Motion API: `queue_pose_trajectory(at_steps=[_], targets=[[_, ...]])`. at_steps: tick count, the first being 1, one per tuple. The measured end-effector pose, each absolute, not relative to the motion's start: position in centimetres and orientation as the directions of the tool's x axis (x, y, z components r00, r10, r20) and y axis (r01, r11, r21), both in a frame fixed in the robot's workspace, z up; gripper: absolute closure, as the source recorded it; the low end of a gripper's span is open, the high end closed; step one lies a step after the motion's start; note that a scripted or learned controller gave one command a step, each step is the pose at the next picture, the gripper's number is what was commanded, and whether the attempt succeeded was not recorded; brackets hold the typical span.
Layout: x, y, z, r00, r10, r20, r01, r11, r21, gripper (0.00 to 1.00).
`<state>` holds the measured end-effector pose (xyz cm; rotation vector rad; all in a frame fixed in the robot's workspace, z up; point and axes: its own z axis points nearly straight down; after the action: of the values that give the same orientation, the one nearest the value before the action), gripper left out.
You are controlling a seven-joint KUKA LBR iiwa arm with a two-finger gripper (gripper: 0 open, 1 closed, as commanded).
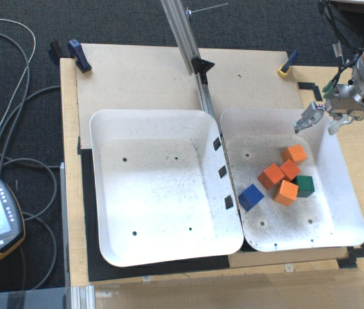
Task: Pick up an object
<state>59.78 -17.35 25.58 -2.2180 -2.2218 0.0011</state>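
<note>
Since our gripper (319, 119) hangs spread wide and empty over the right bin (343, 166), we should drop squarely over the lone blue block (251, 197), avoiding the clustered orange blocks (283, 172).

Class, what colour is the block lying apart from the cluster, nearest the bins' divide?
Blue, in the camera view.

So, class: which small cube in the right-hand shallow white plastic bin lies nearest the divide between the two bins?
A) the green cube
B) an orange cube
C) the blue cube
C: the small blue cube sits leftmost of the cluster, closest to the right-hand shallow white plastic bin's inner edge.
</note>
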Motion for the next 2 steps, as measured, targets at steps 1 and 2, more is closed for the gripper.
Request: queue_pose_trajectory(at_steps=[1,2], targets=[[61.4,-18.8,9.5,0.000,1.000,0.002,1.000,0.000,-0.009,0.00],[61.7,-18.8,11.1,0.000,1.000,0.001,1.000,0.000,0.001,1.00]])
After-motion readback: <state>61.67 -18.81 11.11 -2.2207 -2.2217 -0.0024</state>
